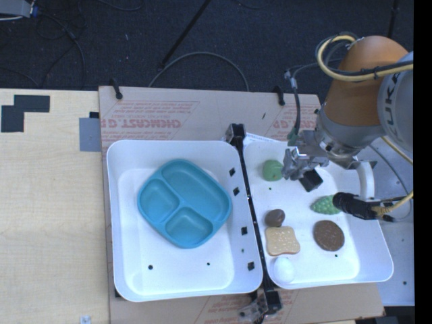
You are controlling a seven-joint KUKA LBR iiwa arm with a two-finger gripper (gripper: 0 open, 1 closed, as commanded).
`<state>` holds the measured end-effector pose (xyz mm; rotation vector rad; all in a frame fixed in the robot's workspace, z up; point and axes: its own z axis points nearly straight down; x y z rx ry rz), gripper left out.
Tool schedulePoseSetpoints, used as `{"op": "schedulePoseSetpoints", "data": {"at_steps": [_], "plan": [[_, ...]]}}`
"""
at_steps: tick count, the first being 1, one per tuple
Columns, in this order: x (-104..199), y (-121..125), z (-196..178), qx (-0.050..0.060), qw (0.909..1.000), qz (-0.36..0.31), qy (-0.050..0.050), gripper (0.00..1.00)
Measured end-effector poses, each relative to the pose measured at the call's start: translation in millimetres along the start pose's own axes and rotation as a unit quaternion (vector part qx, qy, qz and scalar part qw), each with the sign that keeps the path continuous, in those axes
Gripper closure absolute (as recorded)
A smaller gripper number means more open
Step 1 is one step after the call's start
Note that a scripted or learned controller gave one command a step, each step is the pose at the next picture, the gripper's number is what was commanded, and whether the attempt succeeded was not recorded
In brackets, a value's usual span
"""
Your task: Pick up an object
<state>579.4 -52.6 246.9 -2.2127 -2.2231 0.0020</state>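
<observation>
You are looking at a robot arm (368, 79) wearing a big round orange band over a grey body. A yellow cable (331, 49) is looping beside it. Its gripper (302, 169) is showing grey and black metal parts.

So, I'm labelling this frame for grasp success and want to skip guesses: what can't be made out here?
- Gripper, camera view: its fingers blur into the dark wrist hardware, so open or shut is unclear.
- Bumpy green leaf-shaped piece: its right end is covered by a black cylindrical part.
- Round pale green lump: whether the gripper touches it is unclear from this slant.
- White egg-shaped object: its outline fades into the right white bin.
</observation>
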Motion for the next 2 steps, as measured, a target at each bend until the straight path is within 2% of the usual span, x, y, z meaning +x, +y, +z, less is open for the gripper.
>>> {"op": "schedulePoseSetpoints", "data": {"at_steps": [2], "plan": [[112.2,-25.4,25.1,0.001,1.0,0.0,-0.001,1.0]]}}
